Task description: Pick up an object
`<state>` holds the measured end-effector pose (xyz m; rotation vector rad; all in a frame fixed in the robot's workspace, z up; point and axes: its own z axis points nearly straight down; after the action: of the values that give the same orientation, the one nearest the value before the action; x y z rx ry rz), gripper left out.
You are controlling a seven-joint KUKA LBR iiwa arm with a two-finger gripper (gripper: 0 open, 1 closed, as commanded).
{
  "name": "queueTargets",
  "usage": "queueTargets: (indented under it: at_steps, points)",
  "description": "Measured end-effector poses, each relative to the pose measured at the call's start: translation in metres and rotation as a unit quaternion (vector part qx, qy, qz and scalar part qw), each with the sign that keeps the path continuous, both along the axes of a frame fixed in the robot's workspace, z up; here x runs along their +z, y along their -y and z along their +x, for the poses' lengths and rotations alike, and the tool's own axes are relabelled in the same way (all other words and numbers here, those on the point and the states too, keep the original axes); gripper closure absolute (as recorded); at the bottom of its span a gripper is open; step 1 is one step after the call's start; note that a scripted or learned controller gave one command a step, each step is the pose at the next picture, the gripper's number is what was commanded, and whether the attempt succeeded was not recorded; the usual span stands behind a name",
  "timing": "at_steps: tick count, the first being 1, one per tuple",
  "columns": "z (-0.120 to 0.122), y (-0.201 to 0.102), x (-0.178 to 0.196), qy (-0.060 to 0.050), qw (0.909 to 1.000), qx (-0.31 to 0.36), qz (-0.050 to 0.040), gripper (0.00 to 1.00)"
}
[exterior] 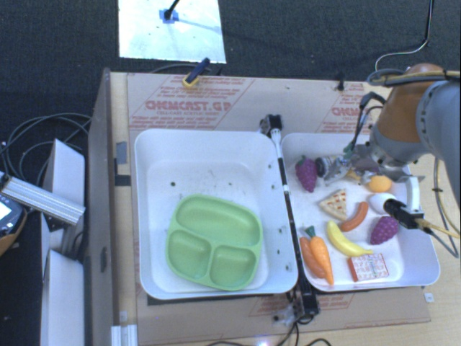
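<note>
Over right bin [425, 265]: gripper [333, 167] hovering beside purple grapes [306, 173], grip state indeterminate.
Bench sheet [189, 98] showing red print reading "CHEMCAST GP".

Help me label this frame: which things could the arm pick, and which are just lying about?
Pickable, right bin: grapes, second grapes, pizza slice, sausage, banana, carrots, orange, red card.

Lying about: green tray, left bin.
</note>
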<state>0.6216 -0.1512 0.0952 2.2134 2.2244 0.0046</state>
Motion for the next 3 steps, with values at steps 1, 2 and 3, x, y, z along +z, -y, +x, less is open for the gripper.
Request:
queueTargets:
  at_steps: [1,2,3]
  points:
    - [-0.113,-0.064,-0.011,-0.002,1.0000,-0.002,0.0007,0.00]
    - [-0.112,-0.064,0.000,-0.001,1.0000,-0.001,0.0009,1.00]
    - [-0.029,-0.145,0.091,0.001,1.0000,0.000,0.0011,1.00]
